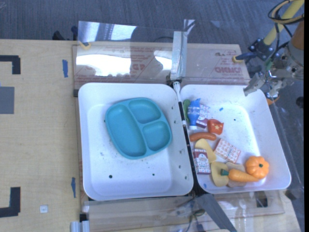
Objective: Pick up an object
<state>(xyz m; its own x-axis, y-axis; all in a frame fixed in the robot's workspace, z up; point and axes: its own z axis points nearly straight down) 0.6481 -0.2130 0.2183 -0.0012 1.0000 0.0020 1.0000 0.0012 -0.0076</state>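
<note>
claw [263, 83] sits at the far right corner of the right bin [277, 144], hanging over the rim and well apart from any toy; nothing lies under it and nothing is carried. whether it is spread or pressed together i cannot tell, the metal parts blur against cables and wrist hardware. judged as a parked or approach pose, high and off to the side so the camera sees the bin contents unblocked. pick candidates all lie in the right bin, crowded along its left wall and near edge, probably slid there down the shallow floor: a blue packet [194, 111] by the divider, a red piece [215, 127] just beside it, a sausage-like toy [203, 136] below, a checked cracker box [227, 150], a small carton [202, 162], then carrot [243, 176] touching the orange pumpkin [257, 166] near the front right. pumpkin looks the easiest target, rounded and with open floor behind it. left bin [91, 144] holds a teal divided plate [137, 127], lying flat at centre. both bins rest on the tabletop [36, 139]. task not yet begun in any visible sense. risk: clustered items may be nudged together on descent.
</note>
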